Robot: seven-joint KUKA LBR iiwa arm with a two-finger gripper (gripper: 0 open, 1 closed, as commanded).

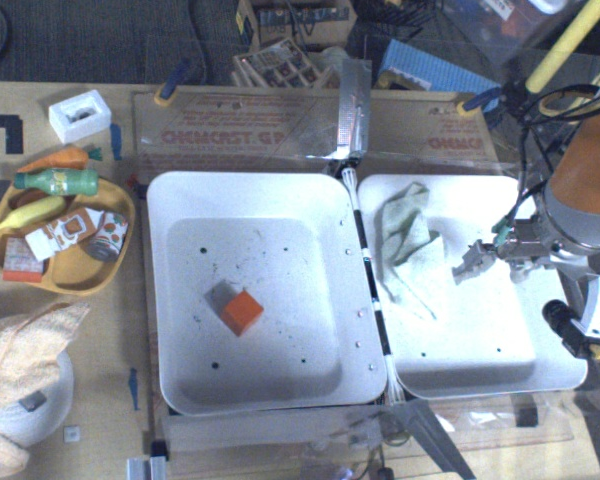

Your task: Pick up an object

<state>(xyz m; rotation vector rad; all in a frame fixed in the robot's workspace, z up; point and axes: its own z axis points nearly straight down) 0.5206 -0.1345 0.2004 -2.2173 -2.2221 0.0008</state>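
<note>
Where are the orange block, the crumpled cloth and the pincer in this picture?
orange block (244, 312), camera view, on its top face, in the left bin.
crumpled cloth (408, 240), camera view, on its bunched middle, in the right bin.
pincer (472, 261), camera view, at its fingertips, over the right bin.

Arm (585, 183) cut off by right edge; jaws too blurred to read.

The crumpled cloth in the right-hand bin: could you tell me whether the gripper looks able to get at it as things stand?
Probably yes. The gripper hovers in the same bin, just right of the cloth, and nothing lies between them. The cloth sits near the bin's left wall, which might crowd the approach slightly.
</note>
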